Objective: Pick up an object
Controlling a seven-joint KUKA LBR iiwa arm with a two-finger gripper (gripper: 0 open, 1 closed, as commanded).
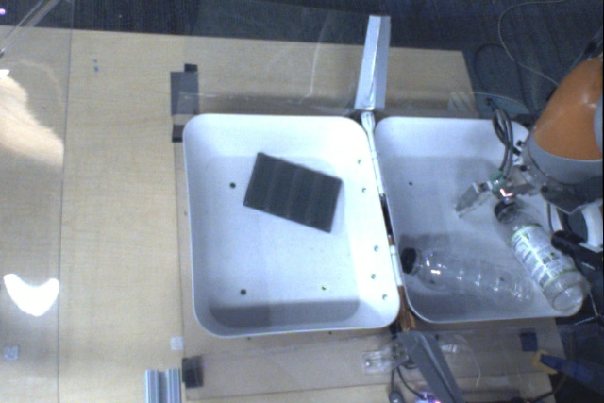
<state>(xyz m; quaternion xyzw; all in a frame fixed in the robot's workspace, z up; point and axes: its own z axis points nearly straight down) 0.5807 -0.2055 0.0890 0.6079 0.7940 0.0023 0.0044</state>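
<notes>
A dark grey ribbed rectangular pad (293,192) lies flat in the left bin (203,231). In the right bin (425,146), a clear plastic bottle (467,273) with a black cap lies on its side along the front wall. A second, labelled bottle (545,264) lies slanted at the right wall. My gripper (491,196) hangs low over the right bin's right half, just by the upper end of the labelled bottle. It is open, with one finger (470,199) pointing left and bare bin floor between the fingers.
The arm's orange band (574,118) and grey wrist overhang the right bin's right edge. A metal divider post (374,61) stands behind where the bins meet. Cables and brackets (425,368) sit at the bench front.
</notes>
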